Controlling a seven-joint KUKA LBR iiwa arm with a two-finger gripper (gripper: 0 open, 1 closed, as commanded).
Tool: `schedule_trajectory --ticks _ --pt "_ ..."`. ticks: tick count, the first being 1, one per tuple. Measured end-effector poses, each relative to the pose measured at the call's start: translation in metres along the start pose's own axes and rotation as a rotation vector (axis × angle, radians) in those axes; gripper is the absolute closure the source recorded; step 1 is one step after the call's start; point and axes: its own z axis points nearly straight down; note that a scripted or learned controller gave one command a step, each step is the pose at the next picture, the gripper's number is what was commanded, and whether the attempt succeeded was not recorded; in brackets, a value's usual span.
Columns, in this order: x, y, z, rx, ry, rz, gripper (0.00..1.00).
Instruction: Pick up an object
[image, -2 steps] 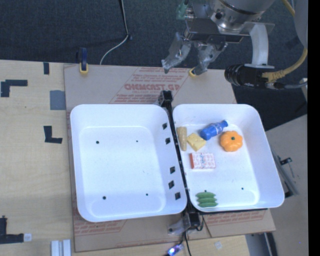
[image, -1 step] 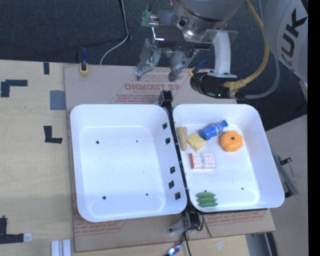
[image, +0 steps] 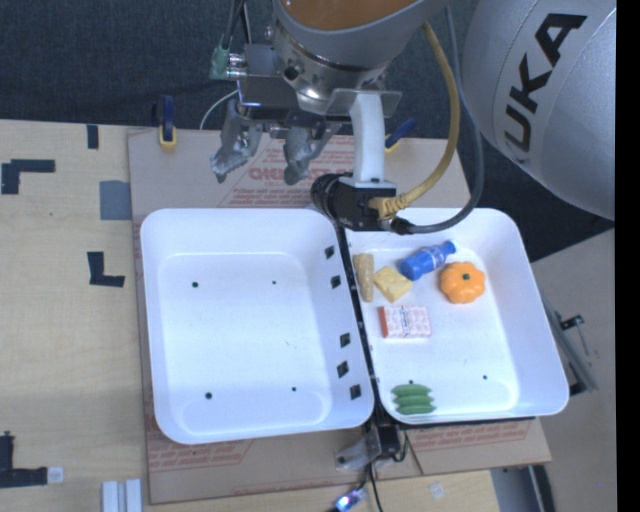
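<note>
My gripper (image: 262, 160) hangs high above the far edge of the left bin (image: 160, 300), its two fingers apart with nothing between them. The objects all lie in the right bin (image: 520, 330): an orange pumpkin-like fruit (image: 462, 282), a blue bottle (image: 427, 260), a yellow block (image: 392, 285), a tan corn-like piece (image: 364, 276), a red-and-white box (image: 405, 322) and a green pea pod (image: 413, 399) near the front edge.
The two bins meet along a central divider with black clips (image: 345, 340). A black cable and yellow hose (image: 400, 205) hang from the wrist over the right bin's far left corner. The arm's large body (image: 560, 80) fills the upper right.
</note>
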Motion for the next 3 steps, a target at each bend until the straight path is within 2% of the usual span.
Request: schedule_trajectory --ticks 3 --pt "-0.001 0.001 -0.03 0.003 0.0 -0.002 1.0"
